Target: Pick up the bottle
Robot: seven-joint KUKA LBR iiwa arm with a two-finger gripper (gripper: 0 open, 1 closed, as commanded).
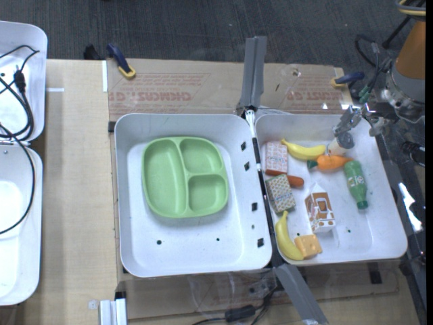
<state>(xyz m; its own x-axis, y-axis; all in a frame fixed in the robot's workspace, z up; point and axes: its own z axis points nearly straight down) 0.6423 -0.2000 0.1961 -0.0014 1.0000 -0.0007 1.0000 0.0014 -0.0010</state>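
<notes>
A wooden bench is seen from above, with dark floor behind it at 12 o'clock. Two white bins are set side by side on it. In the left bin a green plate with three parts is laid flat. In the right bin many small things are kept: two bananas, one near the top and one near the bottom, an orange toy, a few small boxes and the green bottle.

The bottle is found at about 3 o'clock in the right bin, lying on its side, just beside the orange toy. It is not lifted yet, so the task looks not done. The bottle must be reached, gripped and raised.

The arm is seen coming in from the right side, at 2 o'clock. The gripper is held over the top corner of the right bin, near the orange toy and a little way from the bottle, at 11 o'clock from it. Nothing is seen between its jaws. How wide they are open cannot be told.
</notes>
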